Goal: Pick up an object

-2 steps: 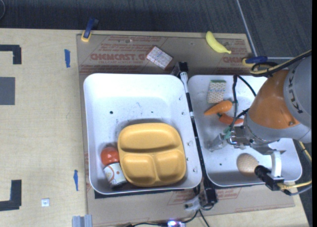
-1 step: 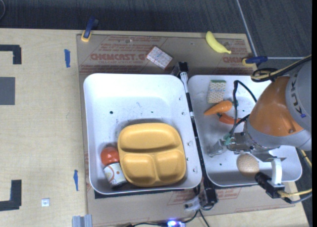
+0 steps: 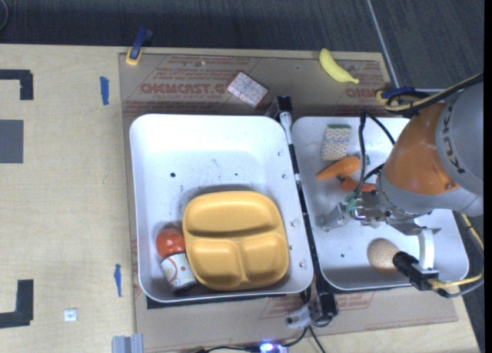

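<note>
Starting at the far left, the wooden counter (image 3: 61, 190) has some blue tape marks on it. Next comes the left bin (image 3: 146, 144). A big yellow tray (image 3: 234, 238) with three dips lies in its lower half. Touching the tray, at about 9 o'clock from it, sits a small toy with an orange-red top (image 3: 173, 255). Above the bins, on the brown cardboard, lie a little checked block (image 3: 246, 88) and a yellow banana (image 3: 337, 67) (both well away from the arm).

Then comes the right bin (image 3: 307, 190). At about 12 o'clock inside it is a spotty sponge (image 3: 337, 142). Just below that is an orange carrot-shaped toy (image 3: 340, 168). The gripper (image 3: 361, 209) is low in the middle of this bin, under the grey and orange arm (image 3: 423, 163). I cannot tell how the gripper is set, because the arm hides most of it, and I see nothing in it. At about 5 o'clock from the gripper lies a tan, egg-shaped thing (image 3: 380, 254), near it but apart. The carrot toy is at about 11 o'clock, also near.

I think the arm is at the reaching step, down in the bin but with nothing picked up yet. The next move needs the gripper to sit right over one toy, close on it firmly, and then lift straight up. The round tan thing may roll away, so the squeeze should be centred.
</note>
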`<state>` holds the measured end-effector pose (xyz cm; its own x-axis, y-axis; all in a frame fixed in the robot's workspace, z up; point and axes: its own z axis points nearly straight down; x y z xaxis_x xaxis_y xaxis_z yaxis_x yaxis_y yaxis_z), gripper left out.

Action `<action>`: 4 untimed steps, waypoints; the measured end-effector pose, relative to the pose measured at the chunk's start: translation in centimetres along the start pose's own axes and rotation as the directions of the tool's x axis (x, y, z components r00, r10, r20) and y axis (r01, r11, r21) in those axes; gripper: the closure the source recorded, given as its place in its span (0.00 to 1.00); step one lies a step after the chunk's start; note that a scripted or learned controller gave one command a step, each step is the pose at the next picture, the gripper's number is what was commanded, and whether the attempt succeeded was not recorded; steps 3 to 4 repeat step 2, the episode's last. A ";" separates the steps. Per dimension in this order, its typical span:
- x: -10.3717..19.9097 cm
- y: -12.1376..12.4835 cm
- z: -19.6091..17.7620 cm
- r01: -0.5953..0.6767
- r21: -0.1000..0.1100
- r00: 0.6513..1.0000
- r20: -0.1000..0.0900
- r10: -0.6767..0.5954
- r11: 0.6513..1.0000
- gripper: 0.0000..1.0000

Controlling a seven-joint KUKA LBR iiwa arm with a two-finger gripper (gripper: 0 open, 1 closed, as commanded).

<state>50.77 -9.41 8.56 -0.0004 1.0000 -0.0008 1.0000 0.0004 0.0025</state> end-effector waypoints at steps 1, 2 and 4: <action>0.1 -2.7 0.0 0.000 -0.002 1.000 -0.001 0.000 1.000 0.00; 0.1 -2.6 0.0 -0.001 0.001 1.000 -0.001 0.001 1.000 0.00; 0.1 -2.6 0.0 -0.001 0.001 1.000 -0.001 0.001 1.000 0.00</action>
